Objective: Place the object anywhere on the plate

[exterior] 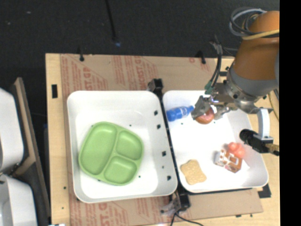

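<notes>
A green divided plate [111, 153] lies in the left white bin [75, 107]. My gripper [207, 113] hangs over the upper part of the right bin [256, 178]. A small round reddish-orange object [205, 118] sits between its dark fingers [201, 106], and the gripper is shut on it. The arm's grey wrist and orange band reach in from the upper right and cover the bin's far right corner.
A blue bottle [178, 113] lies on its side just left of the gripper, near the wall between the bins. A tan cookie-like piece [193, 172] rests at the right bin's front. A red and white toy [231, 157] stands at the right.
</notes>
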{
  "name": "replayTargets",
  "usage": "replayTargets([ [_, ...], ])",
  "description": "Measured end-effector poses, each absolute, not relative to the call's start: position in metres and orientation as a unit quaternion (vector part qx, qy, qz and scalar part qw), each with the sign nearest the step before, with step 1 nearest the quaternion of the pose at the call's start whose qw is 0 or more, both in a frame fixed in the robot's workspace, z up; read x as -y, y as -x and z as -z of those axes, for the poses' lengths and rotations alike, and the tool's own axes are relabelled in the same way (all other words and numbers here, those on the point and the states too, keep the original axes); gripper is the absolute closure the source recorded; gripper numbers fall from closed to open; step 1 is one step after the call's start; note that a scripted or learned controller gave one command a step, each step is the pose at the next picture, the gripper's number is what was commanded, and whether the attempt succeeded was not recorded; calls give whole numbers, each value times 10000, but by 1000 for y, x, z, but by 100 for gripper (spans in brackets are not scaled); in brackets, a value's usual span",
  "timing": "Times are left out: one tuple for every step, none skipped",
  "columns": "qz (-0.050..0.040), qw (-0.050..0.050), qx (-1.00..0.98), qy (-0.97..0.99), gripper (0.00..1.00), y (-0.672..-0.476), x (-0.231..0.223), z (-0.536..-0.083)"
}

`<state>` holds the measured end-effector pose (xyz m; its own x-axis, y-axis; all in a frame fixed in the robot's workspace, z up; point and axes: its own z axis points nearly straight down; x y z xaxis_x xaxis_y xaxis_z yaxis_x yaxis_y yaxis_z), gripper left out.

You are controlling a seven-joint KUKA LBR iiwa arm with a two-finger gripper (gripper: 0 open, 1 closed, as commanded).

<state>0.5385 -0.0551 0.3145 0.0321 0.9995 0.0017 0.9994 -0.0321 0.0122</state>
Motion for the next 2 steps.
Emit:
replayTargets([
  [25,-26,-7079,-7063,100,-525,14,-216],
  [-8,1,-7089,-7053,100,-538,-48,-232],
])
